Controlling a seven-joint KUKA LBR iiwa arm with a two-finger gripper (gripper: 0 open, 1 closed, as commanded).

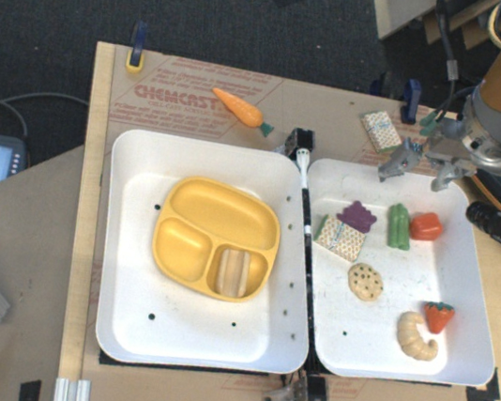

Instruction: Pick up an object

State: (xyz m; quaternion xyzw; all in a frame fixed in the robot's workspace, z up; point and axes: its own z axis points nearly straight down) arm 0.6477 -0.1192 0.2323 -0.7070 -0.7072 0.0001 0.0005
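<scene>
While the tool [419,168] hangs over the far edge of the right bin [469,317], its two fingers spread apart and holding nothing, the smooth green pickle [399,226] lies just below it, its long side pointing from far edge to near edge, touching a shiny red block [426,226].

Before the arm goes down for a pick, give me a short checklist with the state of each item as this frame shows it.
1. Hand carries nothing between its fingers: ok, fingers spread with nothing in them.
2. Hand is over the right bin: ok, it sits above the bin's far rim.
3. Hand is above a target: not ok, the green piece and red piece lie nearer the camera.
4. Targets are apart enough to grasp: cannot tell, green and red pieces look close together.
5. Yellow tray in the left bin is out of the path: ok.
</scene>
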